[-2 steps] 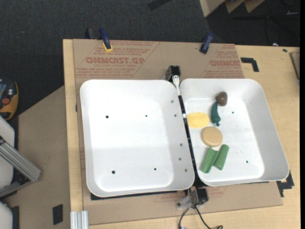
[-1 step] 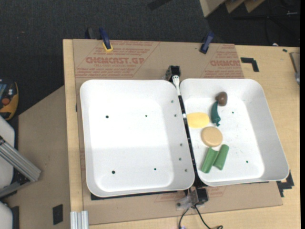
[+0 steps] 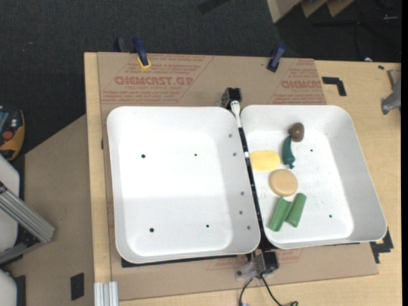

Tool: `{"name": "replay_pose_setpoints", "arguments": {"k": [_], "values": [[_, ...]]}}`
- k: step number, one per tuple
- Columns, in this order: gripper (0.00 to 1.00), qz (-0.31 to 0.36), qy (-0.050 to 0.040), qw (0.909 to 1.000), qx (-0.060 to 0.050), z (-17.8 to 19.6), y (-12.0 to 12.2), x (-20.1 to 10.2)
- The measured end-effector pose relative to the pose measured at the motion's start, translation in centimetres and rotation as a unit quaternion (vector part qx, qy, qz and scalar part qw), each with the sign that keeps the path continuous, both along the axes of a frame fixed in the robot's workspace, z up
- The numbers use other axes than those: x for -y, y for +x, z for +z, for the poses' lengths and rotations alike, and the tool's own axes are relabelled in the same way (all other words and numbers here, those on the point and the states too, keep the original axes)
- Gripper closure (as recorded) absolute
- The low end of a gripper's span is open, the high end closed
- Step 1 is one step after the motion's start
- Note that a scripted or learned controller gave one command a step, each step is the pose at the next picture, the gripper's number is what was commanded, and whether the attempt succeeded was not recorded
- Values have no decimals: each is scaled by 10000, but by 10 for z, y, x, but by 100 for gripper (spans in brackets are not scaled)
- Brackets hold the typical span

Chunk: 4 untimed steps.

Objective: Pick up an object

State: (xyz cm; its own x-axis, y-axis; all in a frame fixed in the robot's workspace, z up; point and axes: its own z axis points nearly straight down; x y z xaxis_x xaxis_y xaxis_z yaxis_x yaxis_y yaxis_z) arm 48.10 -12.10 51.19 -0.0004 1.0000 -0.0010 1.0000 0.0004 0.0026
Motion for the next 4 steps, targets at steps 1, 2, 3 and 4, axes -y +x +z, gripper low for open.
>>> {"name": "replay_pose_setpoints", "arguments": {"k": [1, 2, 3, 4], "values": [[100, 3, -12, 10000, 26, 11, 1, 0], [0, 3, -10, 10000, 19, 11, 1, 0], [100, 7, -21, 10000, 43, 22, 2, 0], [0, 6, -19, 10000, 38, 21, 1, 0]]}}
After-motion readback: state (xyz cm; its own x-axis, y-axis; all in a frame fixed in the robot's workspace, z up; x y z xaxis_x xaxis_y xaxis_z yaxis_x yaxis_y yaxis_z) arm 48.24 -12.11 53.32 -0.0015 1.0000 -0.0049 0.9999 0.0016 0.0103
